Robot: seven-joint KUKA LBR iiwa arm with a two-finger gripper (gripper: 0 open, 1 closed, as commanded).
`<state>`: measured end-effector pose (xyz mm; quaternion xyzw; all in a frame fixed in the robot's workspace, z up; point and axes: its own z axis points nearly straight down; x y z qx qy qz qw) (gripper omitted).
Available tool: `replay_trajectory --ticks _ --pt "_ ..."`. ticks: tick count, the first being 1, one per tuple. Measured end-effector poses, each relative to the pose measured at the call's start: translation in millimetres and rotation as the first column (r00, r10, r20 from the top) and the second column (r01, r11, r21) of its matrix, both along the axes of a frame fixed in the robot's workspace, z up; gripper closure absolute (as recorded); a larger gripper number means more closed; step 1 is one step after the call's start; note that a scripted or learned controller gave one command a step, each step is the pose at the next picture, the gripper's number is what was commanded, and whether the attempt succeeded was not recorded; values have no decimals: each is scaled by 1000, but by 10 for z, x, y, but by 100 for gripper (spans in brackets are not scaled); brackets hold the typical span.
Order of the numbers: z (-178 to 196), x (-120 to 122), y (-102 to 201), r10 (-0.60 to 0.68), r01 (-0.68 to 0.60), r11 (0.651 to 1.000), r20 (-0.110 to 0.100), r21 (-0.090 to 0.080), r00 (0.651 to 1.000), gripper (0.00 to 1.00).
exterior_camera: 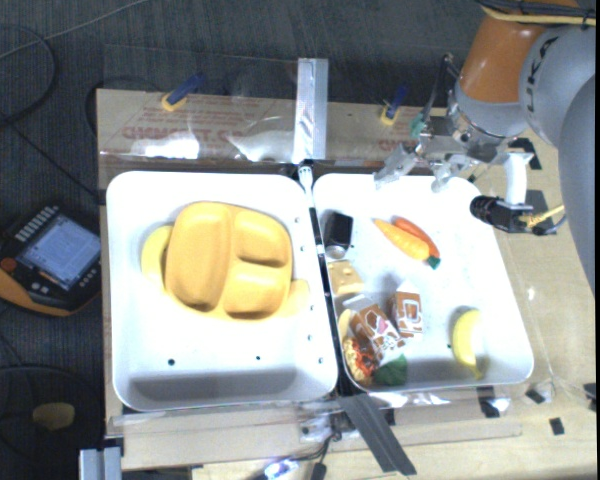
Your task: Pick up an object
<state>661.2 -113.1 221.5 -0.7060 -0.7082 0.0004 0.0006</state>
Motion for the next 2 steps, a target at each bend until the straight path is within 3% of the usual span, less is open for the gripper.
replay_trajectory --ticks 1,2 --pt "-1101 -119 -256 146 -146 989 6 -4 989 0" --pt "-1022 -117 -243 144 -144 990 5 0 990 100"
